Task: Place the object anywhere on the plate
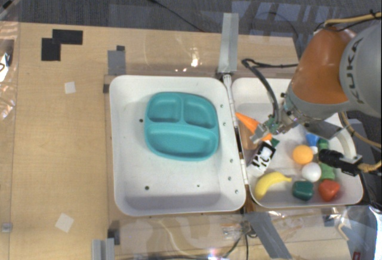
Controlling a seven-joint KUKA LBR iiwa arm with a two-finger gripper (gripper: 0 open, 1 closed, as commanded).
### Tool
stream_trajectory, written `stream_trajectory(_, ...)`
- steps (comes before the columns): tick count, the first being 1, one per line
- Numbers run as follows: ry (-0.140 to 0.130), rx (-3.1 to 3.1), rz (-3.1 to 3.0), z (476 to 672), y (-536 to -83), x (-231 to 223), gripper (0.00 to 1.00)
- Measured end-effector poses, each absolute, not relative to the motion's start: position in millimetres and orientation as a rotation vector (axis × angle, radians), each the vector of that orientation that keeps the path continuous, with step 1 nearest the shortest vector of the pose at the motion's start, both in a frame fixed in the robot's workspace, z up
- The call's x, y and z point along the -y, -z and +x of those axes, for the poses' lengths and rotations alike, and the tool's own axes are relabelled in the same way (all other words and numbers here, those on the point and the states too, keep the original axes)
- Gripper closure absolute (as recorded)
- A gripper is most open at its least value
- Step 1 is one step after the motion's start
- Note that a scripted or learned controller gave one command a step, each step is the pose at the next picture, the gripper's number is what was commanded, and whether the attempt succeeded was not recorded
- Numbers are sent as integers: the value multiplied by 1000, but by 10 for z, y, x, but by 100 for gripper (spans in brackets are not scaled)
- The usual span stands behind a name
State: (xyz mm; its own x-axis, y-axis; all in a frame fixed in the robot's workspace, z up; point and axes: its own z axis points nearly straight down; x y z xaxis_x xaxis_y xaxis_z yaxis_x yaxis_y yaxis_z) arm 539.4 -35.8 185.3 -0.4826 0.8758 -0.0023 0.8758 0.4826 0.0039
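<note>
I see the carrot (246, 121), a small orange cone, at nine o'clock in the right bin (256, 89), touching the claw (265, 133); I cannot tell the claw's opening or whether it grips; the teal plate (181, 125) lies in the left bin (128, 151).

bench (54, 151) | two white bins: left bin (128, 193), right bin (250, 89) | black patches, perhaps tape (59, 43)

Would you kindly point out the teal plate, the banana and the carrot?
teal plate (181, 139): camera view, its large lower compartment.
banana (270, 182): camera view, middle of its curve.
carrot (246, 121): camera view, its orange body.
</note>
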Motion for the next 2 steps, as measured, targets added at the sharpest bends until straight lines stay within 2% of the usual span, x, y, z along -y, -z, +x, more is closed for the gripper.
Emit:
stream_trajectory(1,-3,-2701,1596,5395,-1853,359,0)
stream_trajectory(2,-2,-2751,1507,4912,-1850,685,0)
